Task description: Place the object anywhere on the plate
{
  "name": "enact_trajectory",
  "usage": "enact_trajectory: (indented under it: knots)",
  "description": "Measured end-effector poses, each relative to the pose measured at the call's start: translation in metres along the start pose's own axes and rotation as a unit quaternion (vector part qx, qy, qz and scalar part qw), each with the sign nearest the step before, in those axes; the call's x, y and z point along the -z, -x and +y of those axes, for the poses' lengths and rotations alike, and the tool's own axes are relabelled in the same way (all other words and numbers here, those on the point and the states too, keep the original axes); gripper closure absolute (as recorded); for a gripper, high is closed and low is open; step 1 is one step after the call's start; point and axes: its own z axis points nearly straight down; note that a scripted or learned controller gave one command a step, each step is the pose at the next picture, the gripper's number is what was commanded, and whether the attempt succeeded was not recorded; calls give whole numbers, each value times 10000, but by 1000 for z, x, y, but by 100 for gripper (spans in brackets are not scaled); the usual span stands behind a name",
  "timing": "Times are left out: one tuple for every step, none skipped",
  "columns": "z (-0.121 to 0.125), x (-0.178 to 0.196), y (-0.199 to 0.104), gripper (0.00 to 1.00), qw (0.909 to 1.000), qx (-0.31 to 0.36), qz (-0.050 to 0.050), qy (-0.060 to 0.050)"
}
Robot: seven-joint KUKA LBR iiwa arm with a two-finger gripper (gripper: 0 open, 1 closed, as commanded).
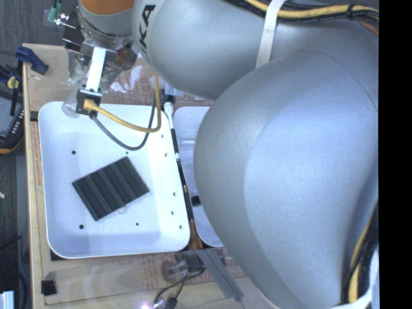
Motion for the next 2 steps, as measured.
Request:
enact_trajectory:
  knots:
    - [-34, 53, 76, 100, 9990, 444, 41, 74]
    - [-21, -16, 16, 100, 9836, -1801, 38, 56]
